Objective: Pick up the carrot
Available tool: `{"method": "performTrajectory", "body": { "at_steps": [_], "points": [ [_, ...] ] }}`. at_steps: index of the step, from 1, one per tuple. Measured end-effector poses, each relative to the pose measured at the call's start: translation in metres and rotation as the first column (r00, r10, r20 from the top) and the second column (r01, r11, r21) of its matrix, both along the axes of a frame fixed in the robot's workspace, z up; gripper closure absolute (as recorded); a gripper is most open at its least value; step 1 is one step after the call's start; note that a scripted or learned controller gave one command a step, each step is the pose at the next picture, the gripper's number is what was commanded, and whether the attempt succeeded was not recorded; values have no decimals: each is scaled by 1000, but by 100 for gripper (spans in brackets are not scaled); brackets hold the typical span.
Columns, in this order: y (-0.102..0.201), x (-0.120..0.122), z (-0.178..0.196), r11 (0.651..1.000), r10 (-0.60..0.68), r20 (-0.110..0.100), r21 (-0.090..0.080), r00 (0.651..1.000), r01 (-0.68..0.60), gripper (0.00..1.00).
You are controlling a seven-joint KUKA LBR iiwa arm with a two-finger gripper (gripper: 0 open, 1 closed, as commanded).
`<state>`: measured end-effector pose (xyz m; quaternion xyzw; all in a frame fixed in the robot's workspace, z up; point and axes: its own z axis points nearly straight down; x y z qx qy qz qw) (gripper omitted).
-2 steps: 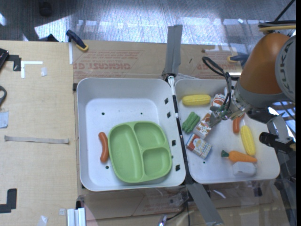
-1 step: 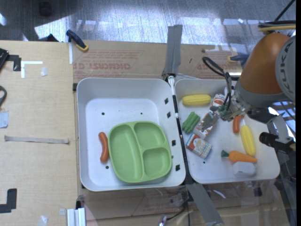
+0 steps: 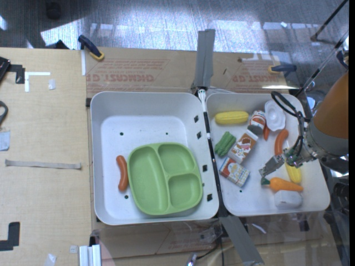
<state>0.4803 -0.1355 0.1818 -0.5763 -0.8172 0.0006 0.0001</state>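
While the carrot (image 3: 286,185) lies on the floor of the right bin (image 3: 244,204), toward the lower right of the frame, my gripper (image 3: 273,167) hangs just above and to its left, fingers slightly parted and closed on nothing. Nothing is lifted yet: the carrot rests between a yellow piece (image 3: 294,174) and a white object (image 3: 288,199). As I judge it, the approach is nearly made, and the grasp and lift remain. Left of centre, the green divided plate (image 3: 165,177) and a sausage (image 3: 122,173) sit in the left bin (image 3: 105,148).
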Motion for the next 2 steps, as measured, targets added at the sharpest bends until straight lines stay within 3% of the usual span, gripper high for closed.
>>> {"method": "performTrajectory", "body": {
  "at_steps": [1,2],
  "points": [
    [-16,-2,-90,993,114,2,0,993,-114,0],
    [-16,0,-81,993,116,4,0,993,-116,100]
  ]
}}
